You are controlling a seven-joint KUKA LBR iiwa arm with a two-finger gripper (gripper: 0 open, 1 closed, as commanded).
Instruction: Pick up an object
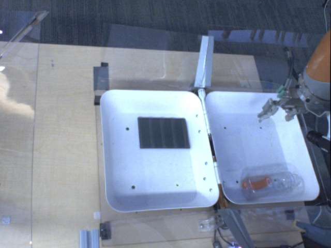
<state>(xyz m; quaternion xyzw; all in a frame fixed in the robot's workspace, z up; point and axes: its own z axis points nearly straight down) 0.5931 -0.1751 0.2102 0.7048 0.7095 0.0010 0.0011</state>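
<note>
A clear plastic bottle [270, 182] with an orange part inside lies on its side in the near part of the right bin [243, 133]. My gripper [277, 112] hangs over the far right part of that bin, well away from the bottle. Its two fingers stand apart with nothing between them. A dark grey ribbed rectangle [163, 133] lies flat in the middle of the left bin [119, 174].
A grey upright bar [203, 68] stands at the far end of the seam between the bins. The arm's grey body with its orange band [318, 68] fills the right edge. Cables and brackets [227, 231] sit below the bins' near edge.
</note>
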